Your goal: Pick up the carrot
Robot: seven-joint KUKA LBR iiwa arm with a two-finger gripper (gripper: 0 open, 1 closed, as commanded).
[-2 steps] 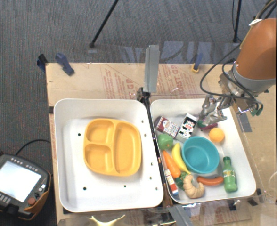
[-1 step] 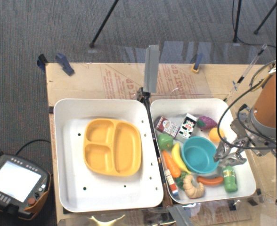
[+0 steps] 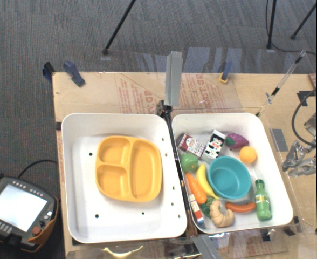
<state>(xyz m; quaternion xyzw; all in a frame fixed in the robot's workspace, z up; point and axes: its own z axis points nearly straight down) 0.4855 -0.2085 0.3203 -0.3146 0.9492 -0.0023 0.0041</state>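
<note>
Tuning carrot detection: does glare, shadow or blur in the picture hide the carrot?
Camera view: even, soft light; the carrot by the right bin's left wall looks sharp and glare-free, with the banana beside it; faint reflections show on the clear panel behind the bins; the hand at the right edge looks slightly blurred.

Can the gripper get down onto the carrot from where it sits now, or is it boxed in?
Probably, but tightly. The carrot lies uncovered on top, near the right bin's left wall, with the banana touching one side and a green fruit at its end. The gripper waits outside the bin.
</note>
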